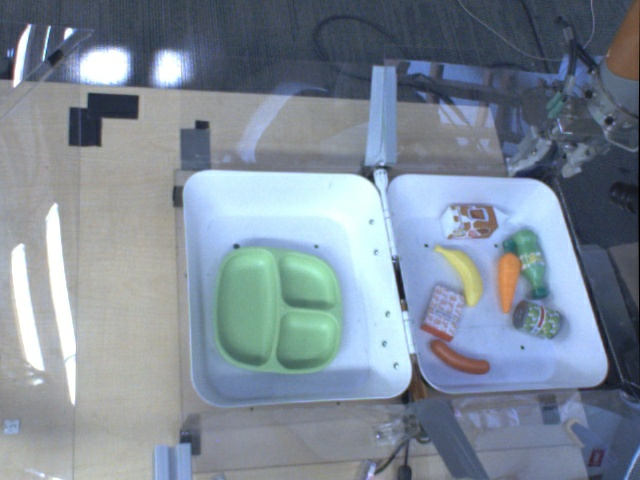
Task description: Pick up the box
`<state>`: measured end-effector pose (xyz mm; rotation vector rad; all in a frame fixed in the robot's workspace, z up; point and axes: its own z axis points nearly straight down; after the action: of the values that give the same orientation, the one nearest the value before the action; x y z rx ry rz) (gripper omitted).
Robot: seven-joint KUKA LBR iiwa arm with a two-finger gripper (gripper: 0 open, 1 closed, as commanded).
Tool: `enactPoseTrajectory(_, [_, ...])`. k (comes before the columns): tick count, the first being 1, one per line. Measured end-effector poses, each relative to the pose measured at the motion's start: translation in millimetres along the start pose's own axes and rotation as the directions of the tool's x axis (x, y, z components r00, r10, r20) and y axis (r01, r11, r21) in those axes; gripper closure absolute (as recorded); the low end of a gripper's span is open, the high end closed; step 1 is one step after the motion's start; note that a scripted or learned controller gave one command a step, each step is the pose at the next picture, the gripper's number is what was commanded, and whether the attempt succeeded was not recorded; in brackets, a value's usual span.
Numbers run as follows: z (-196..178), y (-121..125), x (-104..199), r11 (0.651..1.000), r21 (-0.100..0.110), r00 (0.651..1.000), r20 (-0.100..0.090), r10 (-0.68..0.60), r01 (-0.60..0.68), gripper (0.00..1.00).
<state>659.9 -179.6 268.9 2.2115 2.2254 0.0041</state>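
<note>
The camera view looks down on a wooden bench (120, 268) carrying two shallow white bins side by side. The left bin (285, 203) holds a green divided tray (280, 308) with three compartments, lying flat toward the bin's near left. The right bin (570, 258) holds the smaller items. The arm (622, 58) shows at the upper right corner, its orange band near the frame edge, and the gripper (560, 133) hangs beyond the far edge of the right bin, above the bench frame and apart from everything in the bin; its state cannot be told from this angle. Inside the right bin, a brown-and-white carton (471, 221) lies near the far wall. A green bottle (528, 259) lies toward the right side, with an orange carrot (508, 280) just beside it on the left. A yellow banana (460, 273) sits near the bin's middle. The box (443, 311), red and white, lies flat just below the banana, close to the bin's left wall. A red sausage (459, 358) lies near the front edge, below the box. A small can (537, 319) rests on its side below the bottle.
</note>
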Motion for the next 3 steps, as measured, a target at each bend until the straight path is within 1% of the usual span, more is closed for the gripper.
enactPoseTrajectory(1, [97, -45, 60, 0.999, 0.001, 0.999, -0.001, -0.044, 0.044, 0.0])
enactPoseTrajectory(2, [180, -68, 86, 0.995, -0.007, 0.995, 0.0, -0.103, 0.103, 0.0])
enactPoseTrajectory(3, [179, -145, 74, 1.0, -0.006, 1.0, 0.0, -0.03, 0.03, 0.0])
